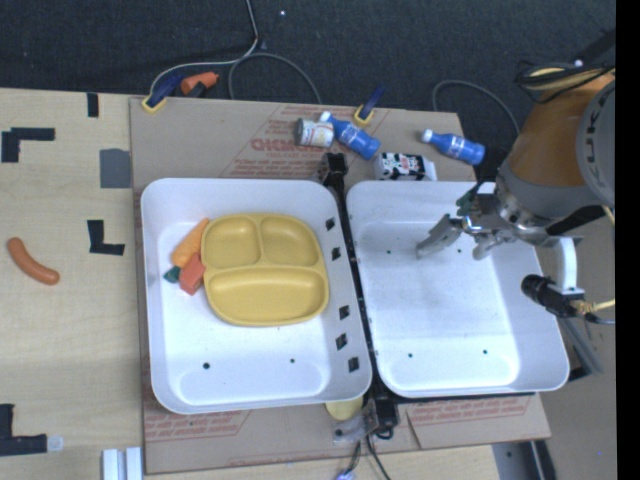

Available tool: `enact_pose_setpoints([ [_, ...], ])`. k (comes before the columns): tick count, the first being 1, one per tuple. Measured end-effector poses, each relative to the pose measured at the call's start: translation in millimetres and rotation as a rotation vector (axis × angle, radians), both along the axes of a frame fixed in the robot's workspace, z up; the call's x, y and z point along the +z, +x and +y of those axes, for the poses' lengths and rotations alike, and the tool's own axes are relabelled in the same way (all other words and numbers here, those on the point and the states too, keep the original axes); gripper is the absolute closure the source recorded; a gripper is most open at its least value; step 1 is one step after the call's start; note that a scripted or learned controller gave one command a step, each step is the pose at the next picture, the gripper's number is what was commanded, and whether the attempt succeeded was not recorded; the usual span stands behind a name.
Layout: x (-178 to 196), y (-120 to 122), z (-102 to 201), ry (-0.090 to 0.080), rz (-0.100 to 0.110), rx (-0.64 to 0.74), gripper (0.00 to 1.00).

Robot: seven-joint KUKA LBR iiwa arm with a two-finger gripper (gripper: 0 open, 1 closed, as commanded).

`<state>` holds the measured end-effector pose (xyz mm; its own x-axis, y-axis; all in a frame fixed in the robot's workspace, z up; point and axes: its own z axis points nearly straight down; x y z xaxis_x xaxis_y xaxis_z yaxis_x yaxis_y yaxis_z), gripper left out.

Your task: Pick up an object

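A yellow divided plate (265,268) lies in the left bin (250,383). Orange and red toy pieces (187,258) sit against the plate's left edge. My gripper (458,244) hangs over the upper part of the right bin (450,368), its two fingers spread open with nothing between them. The grey arm with its orange band (560,138) comes in from the right.
Behind the bins lie two blue bottles (455,147) (357,138), a white and orange bottle (316,131) and a small black-and-white box (404,167). An orange sausage-shaped toy (32,261) rests on the bench at far left. Clamps and cables run along the back edge.
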<state>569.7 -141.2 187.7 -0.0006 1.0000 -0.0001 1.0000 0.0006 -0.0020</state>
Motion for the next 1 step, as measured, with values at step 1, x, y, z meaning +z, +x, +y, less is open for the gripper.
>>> enact_pose_setpoints([
  [1,-70.5,-68.8,-82.6,-0.001,0.009,-0.011,0.00],
])
